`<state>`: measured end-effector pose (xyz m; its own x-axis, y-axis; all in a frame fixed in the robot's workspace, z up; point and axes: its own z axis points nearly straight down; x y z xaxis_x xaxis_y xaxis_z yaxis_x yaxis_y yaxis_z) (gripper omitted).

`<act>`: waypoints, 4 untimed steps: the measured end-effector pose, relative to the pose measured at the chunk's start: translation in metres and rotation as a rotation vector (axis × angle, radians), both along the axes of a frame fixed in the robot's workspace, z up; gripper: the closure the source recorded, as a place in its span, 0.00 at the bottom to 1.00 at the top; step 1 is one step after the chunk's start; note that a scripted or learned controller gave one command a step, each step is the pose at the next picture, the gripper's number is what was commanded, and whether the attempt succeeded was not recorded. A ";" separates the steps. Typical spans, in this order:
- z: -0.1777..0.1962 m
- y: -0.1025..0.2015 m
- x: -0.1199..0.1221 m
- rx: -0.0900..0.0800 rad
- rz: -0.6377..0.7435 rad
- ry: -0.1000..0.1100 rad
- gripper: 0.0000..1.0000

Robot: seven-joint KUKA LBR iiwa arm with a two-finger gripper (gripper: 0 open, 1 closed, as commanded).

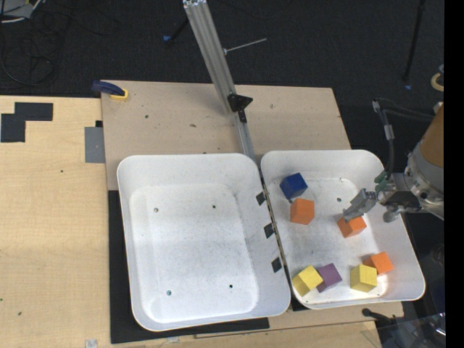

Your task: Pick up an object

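The hand point(360, 207) is seen directly over the orange cube point(352, 226) in the right bin point(406, 285), nothing visibly gripped; how far it is parted cannot be told.

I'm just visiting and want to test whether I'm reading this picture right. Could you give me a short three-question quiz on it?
1. True or false: the blue block lies in the left bin.
2. How many yellow blocks are in the right bin?
3. Which block is nearest the gripper: A) purple block, B) orange block, C) blue block?

Key: 1 false; 2 two; 3 B.
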<state>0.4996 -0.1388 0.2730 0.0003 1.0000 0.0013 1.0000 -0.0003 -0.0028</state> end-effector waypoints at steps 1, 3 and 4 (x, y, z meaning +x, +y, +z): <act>0.000 -0.001 0.000 0.000 -0.003 -0.001 0.00; -0.105 0.008 -0.003 0.001 -0.001 0.006 0.00; -0.151 0.011 -0.010 0.002 0.000 0.006 0.00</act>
<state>0.4892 -0.1273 0.1225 0.0000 1.0000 0.0031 1.0000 0.0001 -0.0093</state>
